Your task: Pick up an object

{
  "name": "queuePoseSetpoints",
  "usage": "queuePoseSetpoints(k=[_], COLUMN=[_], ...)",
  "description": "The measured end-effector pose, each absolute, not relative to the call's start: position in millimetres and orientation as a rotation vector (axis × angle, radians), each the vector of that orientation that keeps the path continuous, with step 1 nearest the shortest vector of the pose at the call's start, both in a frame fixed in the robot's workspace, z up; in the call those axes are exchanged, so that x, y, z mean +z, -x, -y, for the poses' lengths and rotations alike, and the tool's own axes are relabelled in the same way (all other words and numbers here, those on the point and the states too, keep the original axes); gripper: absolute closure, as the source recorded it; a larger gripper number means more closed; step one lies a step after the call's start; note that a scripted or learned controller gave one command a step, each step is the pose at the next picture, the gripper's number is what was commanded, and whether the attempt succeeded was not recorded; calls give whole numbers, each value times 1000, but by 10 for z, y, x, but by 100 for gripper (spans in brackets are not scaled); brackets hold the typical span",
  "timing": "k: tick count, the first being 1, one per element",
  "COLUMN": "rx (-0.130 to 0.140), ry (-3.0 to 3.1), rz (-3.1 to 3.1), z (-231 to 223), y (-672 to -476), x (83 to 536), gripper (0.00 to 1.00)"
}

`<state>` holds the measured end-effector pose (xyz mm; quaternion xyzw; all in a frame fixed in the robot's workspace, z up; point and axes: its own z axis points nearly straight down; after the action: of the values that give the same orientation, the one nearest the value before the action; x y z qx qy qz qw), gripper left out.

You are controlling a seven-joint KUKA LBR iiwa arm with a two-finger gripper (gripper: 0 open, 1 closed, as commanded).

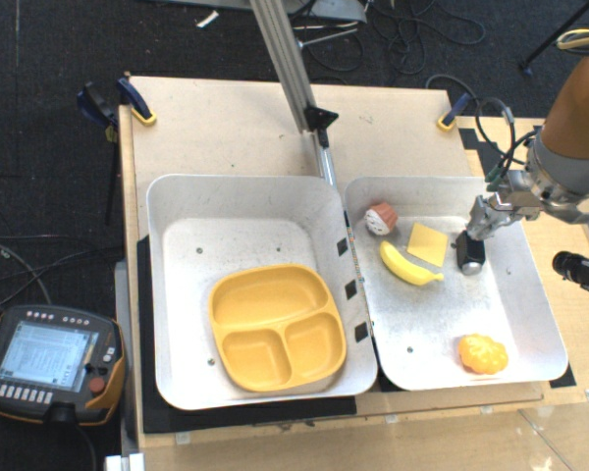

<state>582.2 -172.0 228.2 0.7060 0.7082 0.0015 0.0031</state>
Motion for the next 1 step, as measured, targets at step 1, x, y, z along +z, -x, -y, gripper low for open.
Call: queuePoseSetpoints(k=[1], rx=[5], ry=[-2212], rz=[-2229], z=[1223], y=[-5991], x=[2372], gripper=[100])
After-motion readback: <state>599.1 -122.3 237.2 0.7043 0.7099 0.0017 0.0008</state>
